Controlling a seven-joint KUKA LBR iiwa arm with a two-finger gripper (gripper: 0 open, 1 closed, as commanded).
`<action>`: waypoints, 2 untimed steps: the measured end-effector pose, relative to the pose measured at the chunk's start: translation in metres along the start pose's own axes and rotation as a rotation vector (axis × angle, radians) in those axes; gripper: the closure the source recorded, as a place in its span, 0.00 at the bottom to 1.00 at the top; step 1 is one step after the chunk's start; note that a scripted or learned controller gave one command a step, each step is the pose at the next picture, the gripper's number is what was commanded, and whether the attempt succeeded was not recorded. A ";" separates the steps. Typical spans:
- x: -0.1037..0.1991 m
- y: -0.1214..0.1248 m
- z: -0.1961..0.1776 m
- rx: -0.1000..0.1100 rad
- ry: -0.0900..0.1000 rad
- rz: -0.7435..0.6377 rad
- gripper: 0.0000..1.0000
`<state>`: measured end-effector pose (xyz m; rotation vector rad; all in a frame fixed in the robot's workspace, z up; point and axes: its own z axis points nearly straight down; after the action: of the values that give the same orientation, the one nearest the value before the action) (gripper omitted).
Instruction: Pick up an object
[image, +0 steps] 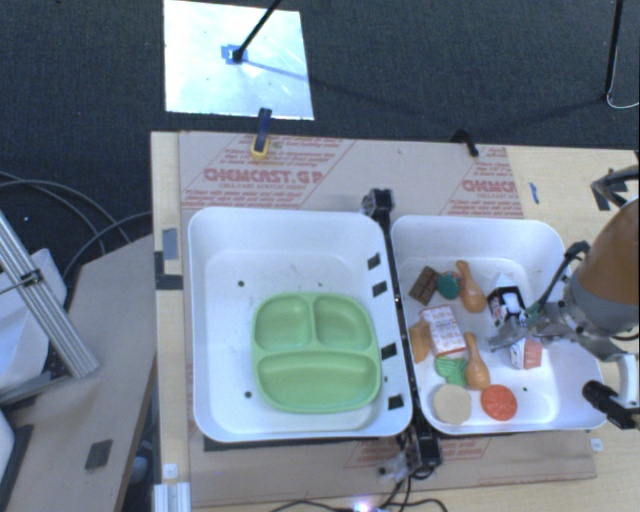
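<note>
Hovering gripper (512, 322) above small white carton (527, 352) with red base.

green divided plate (317, 352), left bin (215, 300)

Overhead illumination is even and fairly bright, slightly cool in tone. The left white bin (290, 235) serves as reference: its floor and walls are near overexposure, with soft, faint shadows along the inner rims. Above it, a reflective metal sheet (238, 60) shows strong glare and a thin dark reflected line. The surrounding dark carpet (80, 90) left of and above the bin renders grainy and underexposed. Overall sharpness is modest; printed lettering on the cardboard (262, 178) just above the bin is soft. Small items right of the bin appear blurred, with indistinct detail.
</note>
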<state>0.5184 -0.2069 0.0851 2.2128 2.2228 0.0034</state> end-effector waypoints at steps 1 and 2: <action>0.069 -0.032 0.001 0.007 0.006 -0.002 0.00; 0.148 0.030 -0.106 -0.010 0.003 -0.010 0.00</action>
<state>0.5467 -0.0581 0.1910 2.1979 2.2306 0.0177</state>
